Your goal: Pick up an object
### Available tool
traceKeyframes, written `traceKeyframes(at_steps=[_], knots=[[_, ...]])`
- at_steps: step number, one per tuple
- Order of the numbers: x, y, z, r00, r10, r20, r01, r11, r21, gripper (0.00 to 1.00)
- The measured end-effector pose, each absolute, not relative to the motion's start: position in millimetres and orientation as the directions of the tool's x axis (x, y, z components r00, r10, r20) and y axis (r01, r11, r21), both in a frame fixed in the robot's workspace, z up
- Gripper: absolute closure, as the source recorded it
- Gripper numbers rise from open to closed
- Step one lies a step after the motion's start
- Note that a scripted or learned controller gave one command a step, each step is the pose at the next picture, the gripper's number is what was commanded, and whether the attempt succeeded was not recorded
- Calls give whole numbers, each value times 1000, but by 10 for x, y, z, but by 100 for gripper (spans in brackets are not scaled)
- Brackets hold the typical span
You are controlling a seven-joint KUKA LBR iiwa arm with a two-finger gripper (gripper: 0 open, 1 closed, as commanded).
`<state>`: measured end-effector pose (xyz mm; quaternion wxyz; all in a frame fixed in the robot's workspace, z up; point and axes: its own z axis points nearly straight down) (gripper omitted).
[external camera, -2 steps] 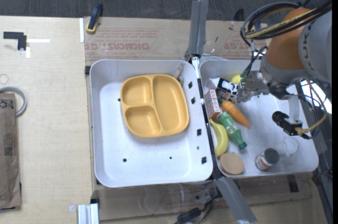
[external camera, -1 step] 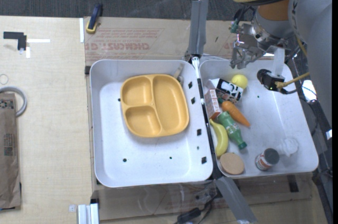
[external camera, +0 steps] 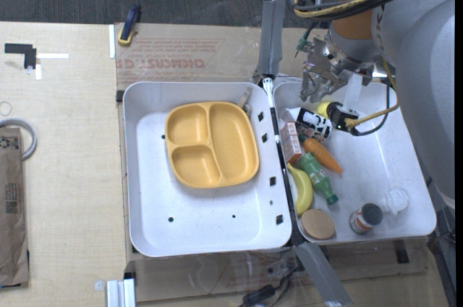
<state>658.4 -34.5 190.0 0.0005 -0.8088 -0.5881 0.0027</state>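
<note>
We see the grey arm (external camera: pixel 419 45) reach in from the right over the right bin (external camera: pixel 405 153). The left bin (external camera: pixel 145 175) bears a yellow divided plate (external camera: pixel 212 144). In the right bin lie a banana (external camera: pixel 302 188), a green bottle (external camera: pixel 318 179), a carrot (external camera: pixel 323 156), a round wooden lid (external camera: pixel 317 224) and a small can (external camera: pixel 365 217). The gripper (external camera: pixel 317 85) hangs above that bin's far corner, apart from these things; we cannot tell how far open it is.
</note>
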Motion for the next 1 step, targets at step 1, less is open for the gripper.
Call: traceKeyframes(at_steps=[1], knots=[[6591, -889, 2843, 204, 979, -3, 979, -204, -1, 100]])
